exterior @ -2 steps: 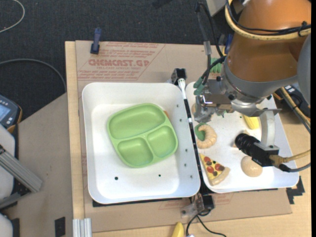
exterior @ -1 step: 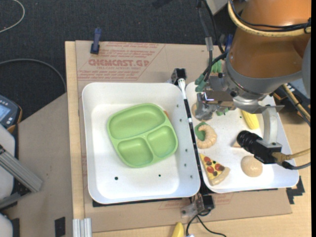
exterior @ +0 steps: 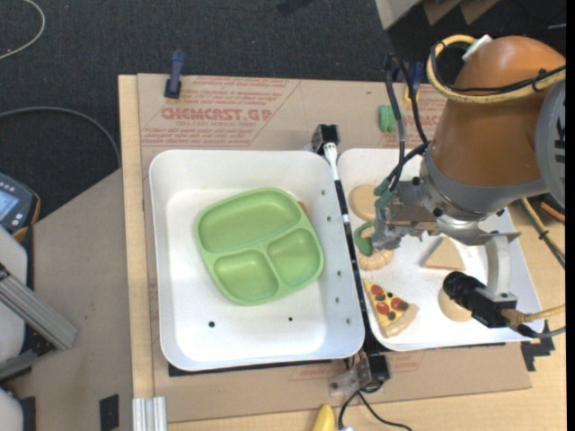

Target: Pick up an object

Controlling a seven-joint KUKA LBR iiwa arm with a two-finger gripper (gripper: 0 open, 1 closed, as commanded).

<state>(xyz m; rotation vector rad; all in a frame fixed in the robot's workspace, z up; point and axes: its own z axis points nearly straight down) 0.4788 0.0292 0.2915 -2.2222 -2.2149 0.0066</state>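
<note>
Green divided plate [exterior: 260,245] lies in the left bin [exterior: 171,268], we see. Over the right bin's [exterior: 431,338] left edge hangs the gripper [exterior: 384,232]; its grip we cannot tell. A pizza slice [exterior: 392,308] sits near that bin's front-left corner.

1 camera looks down on the desk [exterior: 144,241] from above, at a slant rather than straight overhead, so the far edge of the cardboard sheet [exterior: 225,106] sits toward the top of the view and the near edge toward the bottom. It stands far enough back to take in both white bins whole: the left bin [exterior: 171,268] lies near the middle and the right bin [exterior: 355,162] runs toward the right side. Dark floor [exterior: 135,16] fills the upper part beyond the desk. The arm [exterior: 494,106] comes in from the right and, being close beneath the lens, looms large over the right bin, covering part of it.
</note>
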